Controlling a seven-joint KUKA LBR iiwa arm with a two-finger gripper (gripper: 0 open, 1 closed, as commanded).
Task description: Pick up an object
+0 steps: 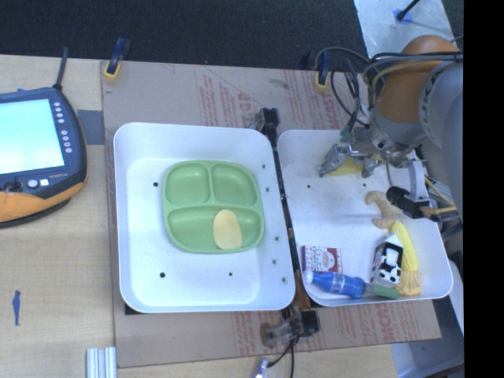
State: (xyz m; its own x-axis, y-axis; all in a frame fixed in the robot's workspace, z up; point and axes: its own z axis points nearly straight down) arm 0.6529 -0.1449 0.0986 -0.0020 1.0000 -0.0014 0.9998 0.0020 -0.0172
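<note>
My gripper [346, 167] is low over the far part of the right bin [315, 203], with its two metal fingers [328, 164] spread apart. A small yellow piece [350, 168] shows between and under the fingers; whether they touch it is unclear. Nearer in the same bin lie a tan curved object [381, 203], a yellow corn cob [406, 252], a black-and-white cow toy [387, 264], a blue bottle [334, 282] and a red-and-white packet [319, 257]. The left bin [142, 211] holds a green divided plate [185, 191] with a yellow oval piece [227, 229] on it.
A tablet-like controller [35, 144] rests on the bench at the far left. Clamps [269, 119] sit where the two bins meet. A green item [386, 292] lies by the bottle at the right bin's near wall.
</note>
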